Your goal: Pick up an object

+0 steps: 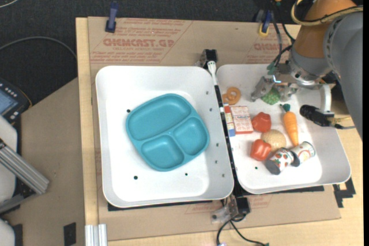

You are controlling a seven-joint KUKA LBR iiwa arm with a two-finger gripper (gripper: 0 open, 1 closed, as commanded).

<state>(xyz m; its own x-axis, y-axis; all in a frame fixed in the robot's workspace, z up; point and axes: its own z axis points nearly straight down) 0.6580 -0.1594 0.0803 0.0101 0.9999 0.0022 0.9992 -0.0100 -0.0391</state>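
Starting at your left, the left bin holds 1 teal divided plate, lying flat and not part of any grasp; past the seam, the right bin carries all the candidates, and every one of them sits on the bin floor: a small orange ring near the top, a red-and-white carton just beside the seam, 2 red pieces, a tan round item, a carrot, and a small figure-like toy near the front; so you should count the pick as not yet done. At the far corner the gripper hangs low just over a green object, which looks the likely target; you cannot tell from this angle whether it grips anything, and nothing is visibly lifted; the closing, the lift and the proof of a hold all remain.
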